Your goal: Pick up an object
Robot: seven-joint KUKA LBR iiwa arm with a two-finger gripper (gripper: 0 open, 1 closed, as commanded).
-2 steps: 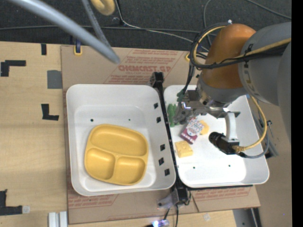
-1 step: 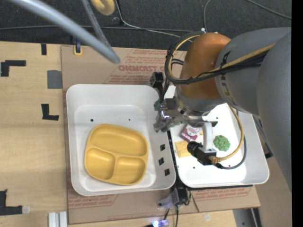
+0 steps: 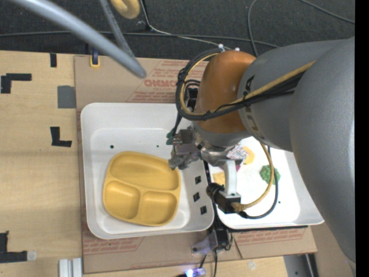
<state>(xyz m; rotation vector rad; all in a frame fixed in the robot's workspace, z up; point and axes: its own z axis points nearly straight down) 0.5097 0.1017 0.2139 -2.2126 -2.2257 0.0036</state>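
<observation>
A yellow divided plate (image 3: pixel 141 189) lies in the left white bin (image 3: pixel 92 126), towards its front. My gripper (image 3: pixel 180 152) hangs below the orange wrist band, over the right side of that bin, just above the plate's upper right corner. From this angle the grey mechanism hides how it stands and whether it touches the plate. In the right bin (image 3: pixel 300 212) lie a small green object (image 3: pixel 269 173) and a white, pink and yellow item (image 3: pixel 241 153), both partly hidden by the arm.
The big grey arm covers most of the right bin and the right of the view. A cable (image 3: pixel 262 203) loops from the wrist over the right bin. Both bins rest on a cardboard sheet (image 3: pixel 161 77) on the wooden bench.
</observation>
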